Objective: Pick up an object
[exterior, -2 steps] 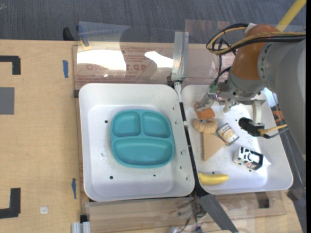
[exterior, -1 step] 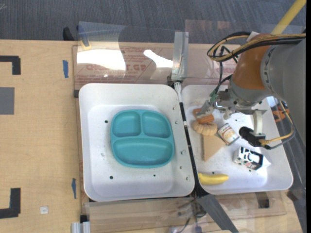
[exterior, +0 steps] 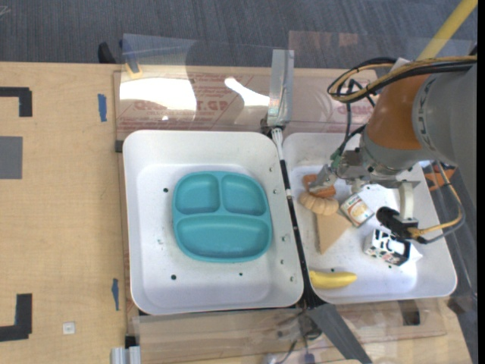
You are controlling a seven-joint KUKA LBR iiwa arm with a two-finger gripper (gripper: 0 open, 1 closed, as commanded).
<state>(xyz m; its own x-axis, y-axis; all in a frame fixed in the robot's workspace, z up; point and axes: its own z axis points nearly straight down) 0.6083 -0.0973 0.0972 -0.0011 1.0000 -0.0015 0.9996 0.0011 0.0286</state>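
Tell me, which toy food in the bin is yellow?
The banana, lying at the right bin's front edge. The croissant and wedge beside it are tan, not yellow.

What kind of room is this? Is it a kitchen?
Probably not a kitchen: it looks like a robot test lab. A grey robot arm reaches over two white bins on a wooden bench, with toy food like a banana and a teal divided plate.

A robot lab: a big robot arm (exterior: 424, 112) is reaching over two white bins (exterior: 144, 226) on a taped wooden bench (exterior: 53, 203).
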